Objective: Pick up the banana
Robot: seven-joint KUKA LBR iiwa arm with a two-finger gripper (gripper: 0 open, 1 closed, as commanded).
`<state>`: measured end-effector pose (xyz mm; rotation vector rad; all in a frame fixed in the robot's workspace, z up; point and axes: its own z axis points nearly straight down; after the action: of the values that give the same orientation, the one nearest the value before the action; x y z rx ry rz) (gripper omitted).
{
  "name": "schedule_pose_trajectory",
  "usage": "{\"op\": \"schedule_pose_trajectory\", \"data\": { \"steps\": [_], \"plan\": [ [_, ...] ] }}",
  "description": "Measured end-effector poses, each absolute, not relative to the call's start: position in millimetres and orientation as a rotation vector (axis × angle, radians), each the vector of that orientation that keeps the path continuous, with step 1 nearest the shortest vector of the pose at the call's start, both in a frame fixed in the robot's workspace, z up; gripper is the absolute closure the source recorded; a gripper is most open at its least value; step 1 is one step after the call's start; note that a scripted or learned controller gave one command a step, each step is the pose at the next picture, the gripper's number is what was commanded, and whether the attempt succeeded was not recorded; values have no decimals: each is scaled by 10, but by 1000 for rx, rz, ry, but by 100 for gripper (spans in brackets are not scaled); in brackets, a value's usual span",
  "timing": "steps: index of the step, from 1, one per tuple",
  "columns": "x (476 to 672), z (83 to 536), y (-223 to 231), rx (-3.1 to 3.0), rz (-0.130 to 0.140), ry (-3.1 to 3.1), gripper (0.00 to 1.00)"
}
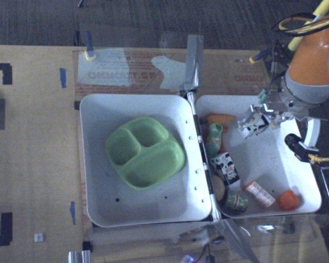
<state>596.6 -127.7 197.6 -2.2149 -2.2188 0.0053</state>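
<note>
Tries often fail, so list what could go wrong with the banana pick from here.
1. The gripper hangs over the right bin's upper part; the pale curved shape that may be the banana lies by the divider, so a descent here likely misses.
2. That shape sits close beside a black-and-white carton and a can, which could block the grasp.

We see a pale green divided plate [145,152] lying in the left white bin [98,201]. In the right white bin [274,158], nearest that plate, there is a green bottle-like item [213,138], and beyond it an orange piece [221,119]. A black-and-white cow-patterned carton [226,167] sits further from the plate, then a dark green can [237,202], a red-and-white packet [260,194], and an orange-red round thing [288,200]. The arm's band [313,59] is orange.
</note>
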Motion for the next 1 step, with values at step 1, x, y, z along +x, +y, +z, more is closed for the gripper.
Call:
{"op": "schedule_pose_trajectory", "data": {
  "steps": [1],
  "plan": [
    [5332,851,-1619,-2196,-2,-2248,0]
  ]
}}
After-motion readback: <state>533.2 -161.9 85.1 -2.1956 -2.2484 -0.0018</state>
